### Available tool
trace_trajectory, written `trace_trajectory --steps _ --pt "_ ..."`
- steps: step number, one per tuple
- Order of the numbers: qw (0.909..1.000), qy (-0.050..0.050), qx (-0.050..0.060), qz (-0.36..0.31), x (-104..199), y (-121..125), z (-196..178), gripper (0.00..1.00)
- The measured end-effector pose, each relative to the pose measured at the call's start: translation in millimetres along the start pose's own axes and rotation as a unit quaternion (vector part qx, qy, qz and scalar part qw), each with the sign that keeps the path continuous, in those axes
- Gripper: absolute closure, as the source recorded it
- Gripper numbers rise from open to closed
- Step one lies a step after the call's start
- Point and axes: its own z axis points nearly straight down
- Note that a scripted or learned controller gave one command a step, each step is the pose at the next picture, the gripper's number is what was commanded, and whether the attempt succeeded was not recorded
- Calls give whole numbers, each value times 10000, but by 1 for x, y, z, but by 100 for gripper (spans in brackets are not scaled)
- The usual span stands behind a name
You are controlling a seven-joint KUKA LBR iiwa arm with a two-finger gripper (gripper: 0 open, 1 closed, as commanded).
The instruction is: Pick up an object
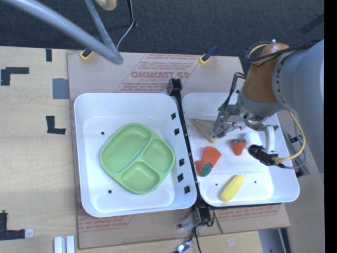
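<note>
Hovering jaws above tan wedge

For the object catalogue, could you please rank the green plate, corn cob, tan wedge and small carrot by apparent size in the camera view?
1. green plate
2. tan wedge, partly behind the claw, and corn cob: look alike
3. small carrot

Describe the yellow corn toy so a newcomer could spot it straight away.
Start at the right-hand shallow white bin, the one the grey arm reaches into. Go to its near edge, towards the bottom of the view: the small yellow plastic corn cob lies there at a slant, apart from the others. It is the one yellow piece; the toys nearest it are orange-red, and the tan wedge lies farther back.
</note>
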Motion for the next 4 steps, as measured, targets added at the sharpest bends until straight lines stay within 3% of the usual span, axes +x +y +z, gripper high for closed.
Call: trace_trajectory --steps 2,4 --pt "10000 -6 -35 8 9 -2 -100 100" --pt "10000 5 -8 -19 134 14 -93 100"
